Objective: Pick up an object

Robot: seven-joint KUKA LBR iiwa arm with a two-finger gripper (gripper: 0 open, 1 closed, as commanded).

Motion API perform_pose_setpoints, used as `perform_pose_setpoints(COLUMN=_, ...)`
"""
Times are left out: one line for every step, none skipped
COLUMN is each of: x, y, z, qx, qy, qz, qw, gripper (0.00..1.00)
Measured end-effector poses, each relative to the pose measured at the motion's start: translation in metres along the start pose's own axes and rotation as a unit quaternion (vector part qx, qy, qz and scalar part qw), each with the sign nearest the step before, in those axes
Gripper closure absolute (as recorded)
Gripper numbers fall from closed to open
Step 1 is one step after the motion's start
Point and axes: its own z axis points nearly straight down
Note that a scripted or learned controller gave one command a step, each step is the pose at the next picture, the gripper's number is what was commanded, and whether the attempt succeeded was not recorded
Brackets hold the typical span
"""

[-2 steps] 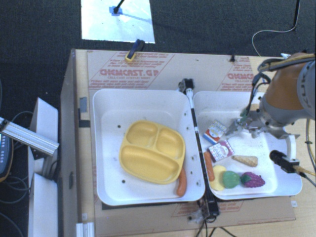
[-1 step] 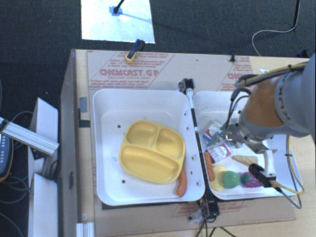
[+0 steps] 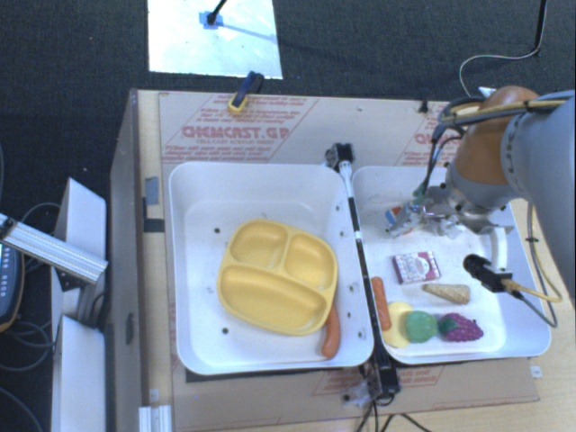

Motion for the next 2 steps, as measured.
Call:
perform_pose_setpoints(x=0.007, y=0.037, z=0.000, qx=0.000, qy=0.000, qz=0.000, qw=1.0000, gripper=0.00)
perform_pose_setpoints(x=0.007, y=0.038, z=-0.011, qx=-0.001, qy=0.000, qz=-0.002, qw=1.0000, gripper=1.00)
